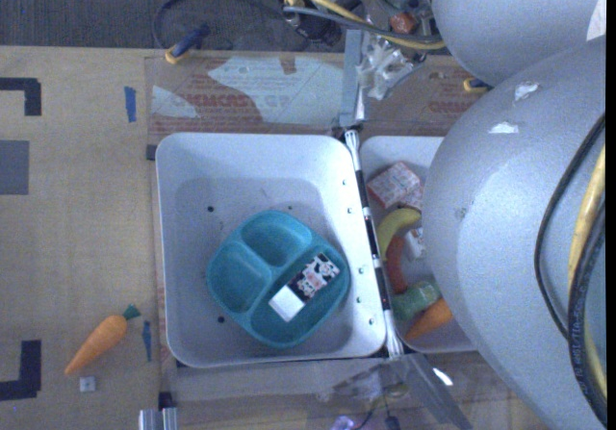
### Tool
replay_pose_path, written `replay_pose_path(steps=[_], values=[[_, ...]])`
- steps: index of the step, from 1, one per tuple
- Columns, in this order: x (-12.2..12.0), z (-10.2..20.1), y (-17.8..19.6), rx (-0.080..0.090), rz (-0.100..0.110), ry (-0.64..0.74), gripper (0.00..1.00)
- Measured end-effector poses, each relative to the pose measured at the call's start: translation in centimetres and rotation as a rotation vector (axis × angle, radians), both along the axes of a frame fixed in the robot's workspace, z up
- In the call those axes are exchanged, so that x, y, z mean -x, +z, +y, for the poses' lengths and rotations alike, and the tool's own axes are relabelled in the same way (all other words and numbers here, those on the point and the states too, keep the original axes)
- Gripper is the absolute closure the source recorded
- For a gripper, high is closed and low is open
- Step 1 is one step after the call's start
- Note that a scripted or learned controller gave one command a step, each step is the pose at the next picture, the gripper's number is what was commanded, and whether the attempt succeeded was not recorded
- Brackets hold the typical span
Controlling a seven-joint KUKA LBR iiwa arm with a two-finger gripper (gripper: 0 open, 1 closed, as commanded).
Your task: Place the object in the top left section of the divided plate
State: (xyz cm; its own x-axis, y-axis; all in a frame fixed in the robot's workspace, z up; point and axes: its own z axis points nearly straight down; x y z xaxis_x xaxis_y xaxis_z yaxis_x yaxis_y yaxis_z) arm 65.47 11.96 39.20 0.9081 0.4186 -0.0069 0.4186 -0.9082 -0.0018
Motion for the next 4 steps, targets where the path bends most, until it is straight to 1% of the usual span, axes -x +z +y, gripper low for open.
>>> replay_pose_path(steps=[1,2,3,4], values=[[0.0,-1.1,-2.4,-0.001,0.0,0.11,1.0],[6.1,-3.5,-13.1,0.0,-0.001,-0.121,1.0],[6.3,-8.9,-13.4,-0.001,0.001,-0.058,1.0],[6.9,-11.7,-13.4,-0.002,0.001,-0.02,1.0]])
